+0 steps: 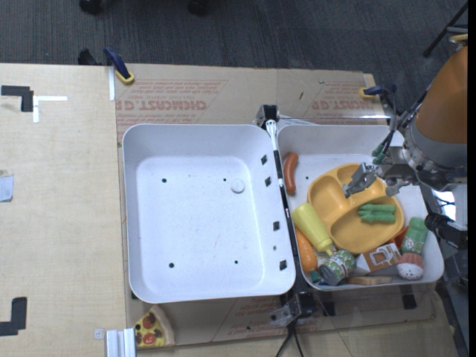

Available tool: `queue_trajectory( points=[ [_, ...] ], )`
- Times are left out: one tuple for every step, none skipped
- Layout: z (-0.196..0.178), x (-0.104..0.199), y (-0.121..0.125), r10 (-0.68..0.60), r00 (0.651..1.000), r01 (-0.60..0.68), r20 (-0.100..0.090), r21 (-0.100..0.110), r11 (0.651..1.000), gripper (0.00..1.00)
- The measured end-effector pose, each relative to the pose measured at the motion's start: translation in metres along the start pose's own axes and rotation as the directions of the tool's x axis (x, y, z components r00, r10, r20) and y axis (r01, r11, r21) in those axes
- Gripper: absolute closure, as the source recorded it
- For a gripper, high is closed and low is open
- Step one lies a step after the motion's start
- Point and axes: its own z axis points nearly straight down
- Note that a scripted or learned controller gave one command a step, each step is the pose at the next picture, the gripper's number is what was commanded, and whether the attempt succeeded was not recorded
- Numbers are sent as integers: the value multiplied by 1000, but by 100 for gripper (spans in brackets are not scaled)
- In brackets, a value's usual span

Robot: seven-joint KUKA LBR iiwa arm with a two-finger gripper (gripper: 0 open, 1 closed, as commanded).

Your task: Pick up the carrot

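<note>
At lower left a toy pizza slice (151,329) lies on the bench below the left bin (141,222), which holds one small white disc (237,187). In the right bin (338,288) one carrot (306,251) lies along the left wall at lower centre-right, a yellow bottle (313,227) crowding its upper end and a can (336,266) just beside its lower end. One red sausage (289,172) lies above. The gripper (364,178) hovers over the yellow divided plate (335,192), well apart from the carrot; whether it is wide or narrow I cannot tell
</note>
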Motion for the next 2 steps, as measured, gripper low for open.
queue_trajectory(
  points=[
    [77, 1, 74, 284, 959, -284, 0, -1, 959, 0],
    [137, 11, 91, 260, 966, -260, 0, -3, 966, 0]
  ],
)
